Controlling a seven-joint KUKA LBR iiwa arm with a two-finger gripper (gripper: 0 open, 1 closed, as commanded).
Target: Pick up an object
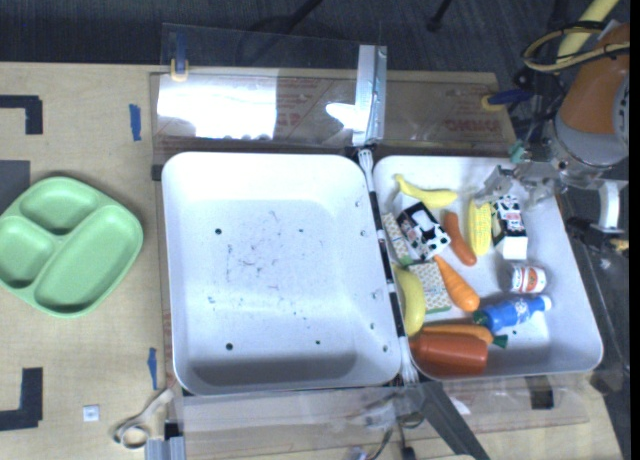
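Note:
The right bin (pixel 578 343) holds a heap of toy food. I see a yellow banana (pixel 425 191), a black-and-white cow-patterned piece (pixel 424 227), a corn cob (pixel 480 228), two carrots (pixel 458 284), a small black-and-white carton (pixel 510 215) and a white block (pixel 514 246). There is also a small can (pixel 526 278), a blue bottle (pixel 516 310) and a red-brown sausage (pixel 450 350). My gripper (pixel 517 184) hangs over the bin's far right corner, just above the carton and the corn cob. Nothing is visibly held in it.
The left bin (pixel 190 188) lies beside the right one, with a ridge (pixel 385 248) between them. A green divided plate (pixel 68 244) sits on the bench at far left. A clear panel (pixel 270 98) stands behind the bins. Yellow cables and the arm's orange band (pixel 590 88) crowd the upper right.

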